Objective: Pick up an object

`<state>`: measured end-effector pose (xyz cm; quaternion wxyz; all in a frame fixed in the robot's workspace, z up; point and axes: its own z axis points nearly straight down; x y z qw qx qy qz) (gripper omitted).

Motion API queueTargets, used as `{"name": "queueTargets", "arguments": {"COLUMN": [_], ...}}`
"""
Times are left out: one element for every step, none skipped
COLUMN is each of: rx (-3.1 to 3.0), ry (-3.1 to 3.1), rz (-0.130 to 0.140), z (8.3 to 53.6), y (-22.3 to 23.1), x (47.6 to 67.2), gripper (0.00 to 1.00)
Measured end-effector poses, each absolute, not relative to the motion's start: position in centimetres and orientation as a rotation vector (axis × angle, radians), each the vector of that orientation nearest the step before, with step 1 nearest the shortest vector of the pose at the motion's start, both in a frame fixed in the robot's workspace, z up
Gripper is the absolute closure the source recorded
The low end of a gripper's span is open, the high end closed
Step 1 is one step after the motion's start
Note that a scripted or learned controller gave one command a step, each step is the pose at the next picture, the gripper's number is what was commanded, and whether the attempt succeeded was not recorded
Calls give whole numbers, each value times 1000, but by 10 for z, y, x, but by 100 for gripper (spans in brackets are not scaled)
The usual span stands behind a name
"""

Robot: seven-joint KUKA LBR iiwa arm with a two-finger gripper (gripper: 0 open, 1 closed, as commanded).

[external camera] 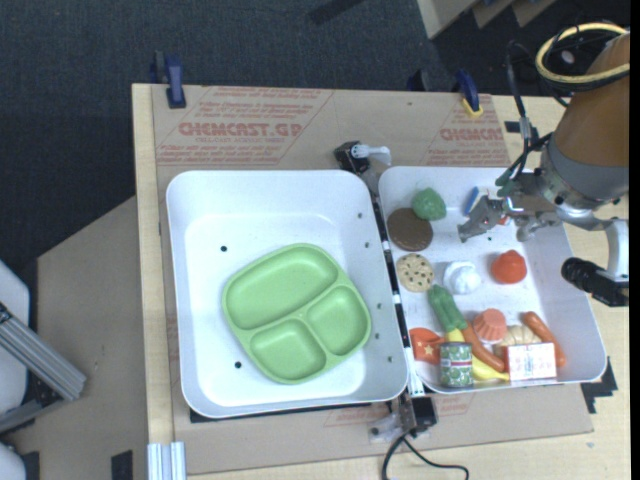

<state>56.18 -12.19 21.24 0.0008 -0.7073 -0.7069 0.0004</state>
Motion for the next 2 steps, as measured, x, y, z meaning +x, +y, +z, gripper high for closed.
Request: {"name": "queueTargets", "arguments": {"rx": [-2227,-2214], "ry": [-2211,-2215], "rz": [8,3], "z": [78,84], "y": [-202,-137], "x": [562,497], "gripper": [0,0]}}
